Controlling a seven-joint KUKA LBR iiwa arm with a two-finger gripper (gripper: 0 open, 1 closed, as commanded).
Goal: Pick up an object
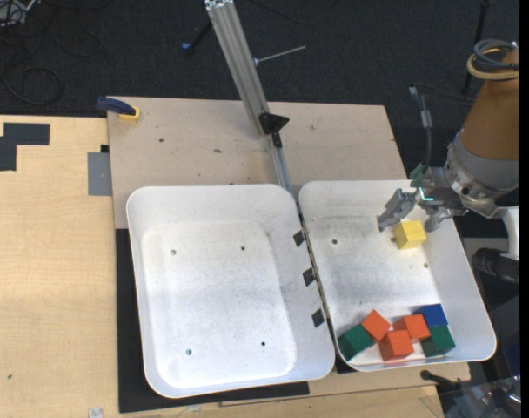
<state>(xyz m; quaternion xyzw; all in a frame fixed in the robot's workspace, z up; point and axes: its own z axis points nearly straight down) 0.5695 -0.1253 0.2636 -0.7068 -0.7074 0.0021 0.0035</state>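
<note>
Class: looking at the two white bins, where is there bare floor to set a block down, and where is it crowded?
The left bin has bare floor wall to wall. In the right bin, the middle is free between the yellow block under the pincer and the near-corner cluster: orange blocks, green blocks, blue block. That corner is crowded.
</note>
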